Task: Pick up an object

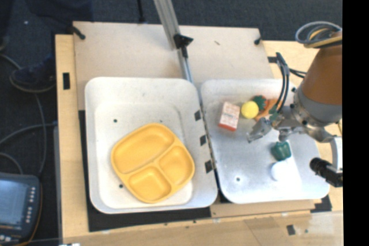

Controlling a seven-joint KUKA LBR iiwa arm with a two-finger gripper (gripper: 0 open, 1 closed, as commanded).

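The right bin holds a small red and white box, a yellow ball, an orange and green piece, a dark green object and a white round object. My gripper hangs over the middle of this bin, just below the ball and just above the green object. Its two fingers stand spread apart, one pointing left and one by the green object. Nothing shows between them. The arm's orange band rises at the right.
The left bin holds a yellow divided plate. A slanted metal pole runs down to the gap between the bins. Cables hang beside the wrist. A black fitting sits at the right bin's edge.
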